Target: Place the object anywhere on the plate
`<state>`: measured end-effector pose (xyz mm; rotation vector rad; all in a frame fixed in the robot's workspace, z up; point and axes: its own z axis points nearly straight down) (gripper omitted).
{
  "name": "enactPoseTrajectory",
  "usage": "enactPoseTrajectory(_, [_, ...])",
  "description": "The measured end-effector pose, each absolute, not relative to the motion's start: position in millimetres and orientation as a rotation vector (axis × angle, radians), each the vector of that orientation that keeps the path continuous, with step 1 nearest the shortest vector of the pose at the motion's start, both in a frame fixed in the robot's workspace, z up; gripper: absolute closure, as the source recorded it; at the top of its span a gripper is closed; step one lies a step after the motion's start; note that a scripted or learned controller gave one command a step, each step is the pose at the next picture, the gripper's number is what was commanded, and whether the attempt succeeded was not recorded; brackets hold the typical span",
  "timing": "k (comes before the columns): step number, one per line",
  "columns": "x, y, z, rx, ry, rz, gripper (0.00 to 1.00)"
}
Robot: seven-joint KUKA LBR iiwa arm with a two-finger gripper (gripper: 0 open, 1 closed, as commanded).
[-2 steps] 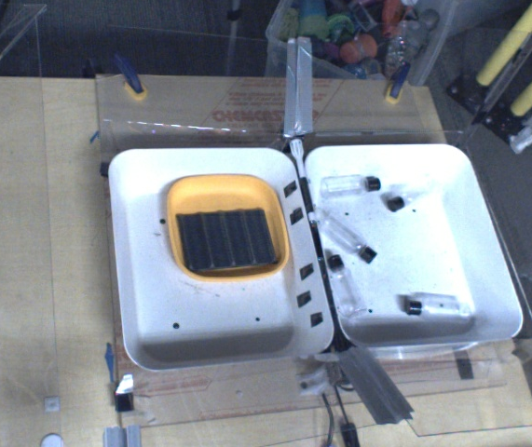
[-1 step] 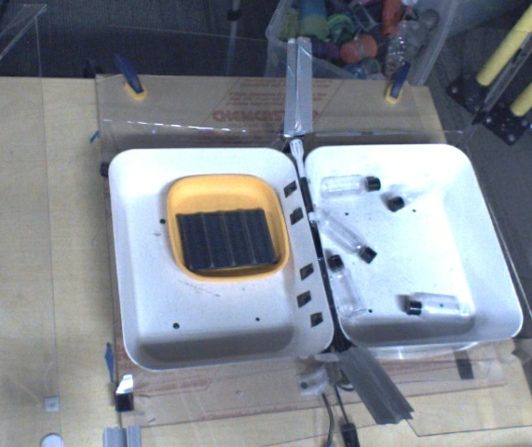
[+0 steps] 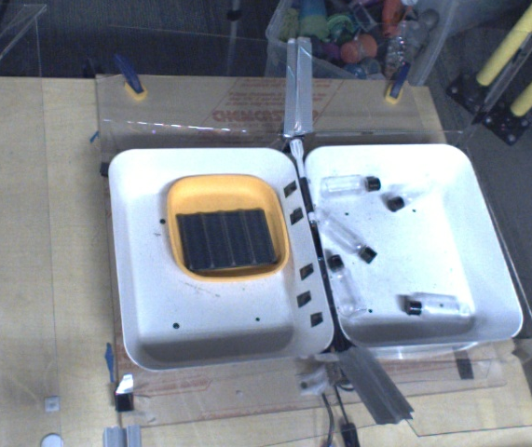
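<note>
Seeing two white bins sitting side by side on tabletop (image 3: 33, 250). Left bin (image 3: 144, 329) holding yellow plate (image 3: 224, 192); dark ribbed object (image 3: 227, 239) lying flat on plate, toward its near side. Right bin (image 3: 470, 212) holding several small clear vials with black caps: one far (image 3: 349, 184), one near (image 3: 433, 304), others scattered near divider (image 3: 351, 246). Tool state: I cannot tell from this view.
</note>
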<state>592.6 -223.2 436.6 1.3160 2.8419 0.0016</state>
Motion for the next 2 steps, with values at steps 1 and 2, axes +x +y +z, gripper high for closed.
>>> enactPoseTrajectory(1, [566.1,-222.7,436.6,0.887,3.011,0.002,1.0])
enactPoseTrajectory(2, [561.7,-223.0,436.9,0.376,3.115,0.001,1.0])
